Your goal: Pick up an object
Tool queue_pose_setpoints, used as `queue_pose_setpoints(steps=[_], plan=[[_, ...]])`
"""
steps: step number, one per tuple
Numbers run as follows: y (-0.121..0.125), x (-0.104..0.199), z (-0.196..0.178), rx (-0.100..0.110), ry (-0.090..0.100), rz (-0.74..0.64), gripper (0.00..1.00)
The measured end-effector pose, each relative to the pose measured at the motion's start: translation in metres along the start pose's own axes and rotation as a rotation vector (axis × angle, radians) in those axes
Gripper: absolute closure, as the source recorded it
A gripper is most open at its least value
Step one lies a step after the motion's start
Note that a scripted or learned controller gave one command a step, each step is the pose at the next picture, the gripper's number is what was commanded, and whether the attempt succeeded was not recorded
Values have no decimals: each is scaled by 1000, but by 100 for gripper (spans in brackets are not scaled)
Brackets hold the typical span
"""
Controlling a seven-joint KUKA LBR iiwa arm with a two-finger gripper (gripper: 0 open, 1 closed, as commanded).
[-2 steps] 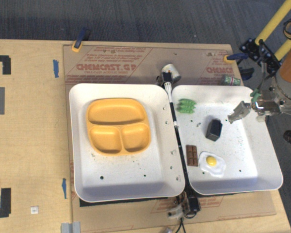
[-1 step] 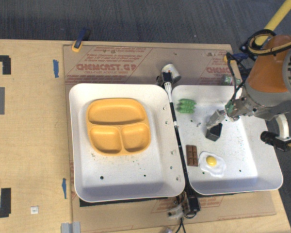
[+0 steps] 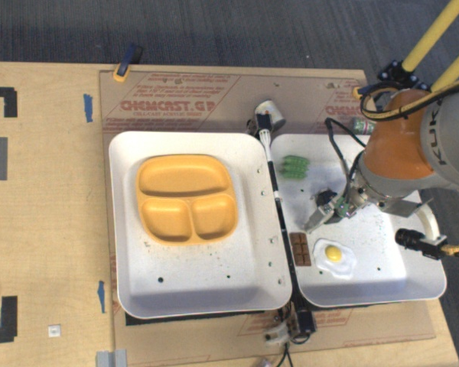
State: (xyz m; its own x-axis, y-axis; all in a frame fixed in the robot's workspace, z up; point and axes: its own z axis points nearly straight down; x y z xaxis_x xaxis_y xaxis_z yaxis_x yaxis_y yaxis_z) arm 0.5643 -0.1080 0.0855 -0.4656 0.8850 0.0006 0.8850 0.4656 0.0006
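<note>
My gripper (image 3: 320, 215) hangs low over the middle of the right bin (image 3: 382, 281), reaching in from the right under the orange-banded wrist. Nothing shows in its grasp. A toy fried egg (image 3: 334, 257) lies just below and to the right of the gripper tip. A brown chocolate bar (image 3: 299, 249) rests against the bin's left wall, a little below the gripper. A small green object (image 3: 294, 167) sits near the bin's upper left, above the gripper.
The left bin (image 3: 130, 228) holds a yellow three-compartment plate (image 3: 187, 197). A raised divider runs between the two bins. The arm's body covers the right bin's upper right part.
</note>
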Motion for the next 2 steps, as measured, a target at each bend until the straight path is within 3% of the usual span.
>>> queue_pose_setpoints(steps=[1, 2], plan=[[55, -22, 0, -3, -2, 56, 0], [56, -22, -11, -7, -4, 57, 100]])
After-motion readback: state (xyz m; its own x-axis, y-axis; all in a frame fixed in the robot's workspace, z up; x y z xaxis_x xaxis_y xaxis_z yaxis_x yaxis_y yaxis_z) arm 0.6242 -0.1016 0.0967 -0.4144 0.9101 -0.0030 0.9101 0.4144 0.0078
